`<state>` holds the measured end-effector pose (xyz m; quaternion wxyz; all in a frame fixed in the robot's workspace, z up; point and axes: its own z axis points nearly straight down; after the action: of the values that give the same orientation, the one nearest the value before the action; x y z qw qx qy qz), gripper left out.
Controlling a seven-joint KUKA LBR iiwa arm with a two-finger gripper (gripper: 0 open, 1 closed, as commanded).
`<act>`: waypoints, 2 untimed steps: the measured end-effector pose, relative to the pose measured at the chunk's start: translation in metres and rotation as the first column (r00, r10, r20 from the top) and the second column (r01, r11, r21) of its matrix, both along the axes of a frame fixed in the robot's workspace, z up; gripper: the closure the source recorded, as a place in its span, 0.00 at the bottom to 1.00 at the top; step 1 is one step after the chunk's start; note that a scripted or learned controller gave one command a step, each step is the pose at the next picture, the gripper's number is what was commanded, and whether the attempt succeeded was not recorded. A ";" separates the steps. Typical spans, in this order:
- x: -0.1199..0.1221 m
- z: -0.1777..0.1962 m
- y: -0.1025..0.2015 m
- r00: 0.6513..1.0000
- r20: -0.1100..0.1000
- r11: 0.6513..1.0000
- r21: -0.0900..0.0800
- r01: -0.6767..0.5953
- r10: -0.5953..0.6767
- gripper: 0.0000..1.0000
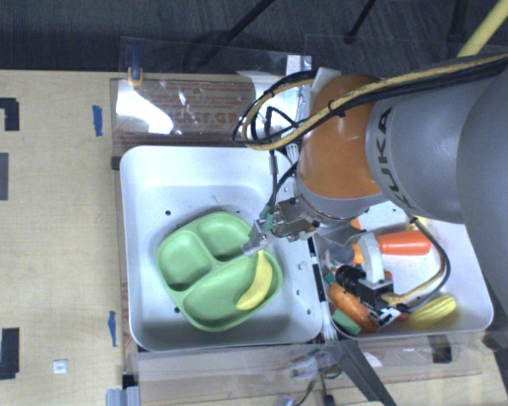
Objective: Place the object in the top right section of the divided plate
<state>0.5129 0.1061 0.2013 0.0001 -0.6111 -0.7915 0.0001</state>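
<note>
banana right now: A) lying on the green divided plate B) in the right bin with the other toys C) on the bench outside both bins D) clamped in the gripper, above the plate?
A: the banana lies on the right side of the green divided plate in the left bin.

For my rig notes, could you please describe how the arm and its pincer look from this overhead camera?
The arm is a bulky grey body with large pale lettering on its side and a rounded orange band above the wrist. Black cables and one yellowish one loop over the orange part. The pincer is a small metallic assembly with green parts on a slim stem.
</note>
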 end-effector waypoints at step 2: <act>0.040 0.011 -0.171 0.968 0.004 0.968 -0.002 -0.252 0.252 0.00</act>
<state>0.5532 -0.0651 0.2123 -0.0021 -0.5055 -0.8628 -0.0006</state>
